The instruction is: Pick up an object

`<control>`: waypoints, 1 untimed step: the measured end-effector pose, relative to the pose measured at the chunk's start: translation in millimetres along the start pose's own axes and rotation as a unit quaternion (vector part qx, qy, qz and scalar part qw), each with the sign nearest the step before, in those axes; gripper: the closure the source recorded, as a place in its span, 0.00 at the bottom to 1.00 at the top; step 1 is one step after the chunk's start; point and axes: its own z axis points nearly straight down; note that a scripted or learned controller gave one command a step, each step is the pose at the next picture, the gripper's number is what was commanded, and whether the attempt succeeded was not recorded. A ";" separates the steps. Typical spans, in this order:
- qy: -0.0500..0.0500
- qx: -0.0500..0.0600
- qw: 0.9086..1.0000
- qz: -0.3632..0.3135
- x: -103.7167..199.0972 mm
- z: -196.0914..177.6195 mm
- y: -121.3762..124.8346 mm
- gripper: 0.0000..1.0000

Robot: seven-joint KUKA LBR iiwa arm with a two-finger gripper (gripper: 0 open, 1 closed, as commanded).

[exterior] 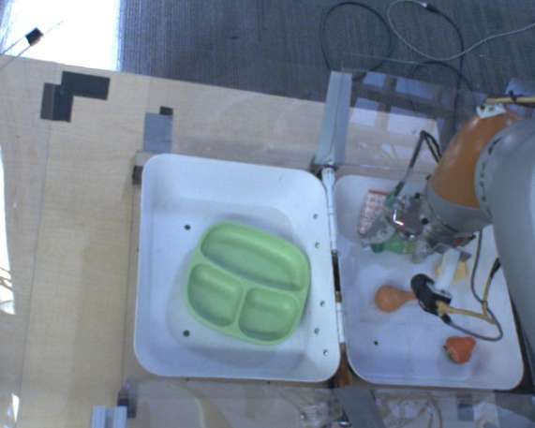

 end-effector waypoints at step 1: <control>-0.003 0.016 1.000 -0.008 13.3 1.6 42.7 0.00</control>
